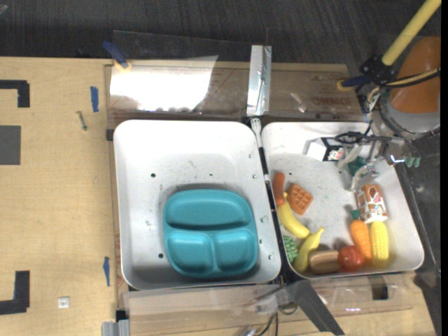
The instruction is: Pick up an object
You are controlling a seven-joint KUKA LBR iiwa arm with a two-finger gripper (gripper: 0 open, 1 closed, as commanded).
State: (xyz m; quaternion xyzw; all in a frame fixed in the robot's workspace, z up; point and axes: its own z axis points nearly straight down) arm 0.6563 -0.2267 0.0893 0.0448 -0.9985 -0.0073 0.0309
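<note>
Gripper, its grasp impossible to tell, is hovering just above a possibly printed packet, lengthwise toward the right bin's near edge.

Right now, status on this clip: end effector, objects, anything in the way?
End effector over right bin, upper right. Corn, carrot, bananas, waffle lying loose. Teal tray in left bin.

Up at two o'clock there's the arm, a rounded grey body wearing a broad orange band, with dark cables looping off its side toward a black clamp, and a cluster of small black, white and teal fittings at its lower end.
</note>
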